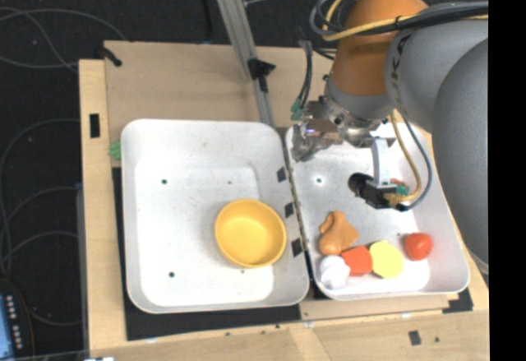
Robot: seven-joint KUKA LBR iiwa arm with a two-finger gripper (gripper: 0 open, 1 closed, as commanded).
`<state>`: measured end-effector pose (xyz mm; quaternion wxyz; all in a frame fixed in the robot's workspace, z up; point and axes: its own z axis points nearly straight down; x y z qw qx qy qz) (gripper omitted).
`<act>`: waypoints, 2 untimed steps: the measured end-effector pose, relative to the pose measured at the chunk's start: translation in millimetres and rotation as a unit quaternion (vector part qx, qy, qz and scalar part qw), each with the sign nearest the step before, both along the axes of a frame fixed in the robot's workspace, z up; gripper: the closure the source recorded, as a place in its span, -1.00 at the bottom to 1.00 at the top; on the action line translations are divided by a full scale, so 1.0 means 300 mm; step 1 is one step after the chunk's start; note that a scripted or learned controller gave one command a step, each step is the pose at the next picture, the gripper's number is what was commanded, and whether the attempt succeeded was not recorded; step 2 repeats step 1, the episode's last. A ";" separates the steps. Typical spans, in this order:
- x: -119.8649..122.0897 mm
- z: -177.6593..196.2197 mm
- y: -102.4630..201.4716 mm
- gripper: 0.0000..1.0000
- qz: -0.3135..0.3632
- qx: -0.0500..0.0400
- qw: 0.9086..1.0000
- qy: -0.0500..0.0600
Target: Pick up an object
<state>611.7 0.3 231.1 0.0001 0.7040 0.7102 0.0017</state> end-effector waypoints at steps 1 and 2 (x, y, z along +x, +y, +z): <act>0.071 -0.005 0.185 1.00 0.000 0.000 1.000 0.000; 0.071 -0.005 0.185 1.00 0.000 0.000 1.000 0.000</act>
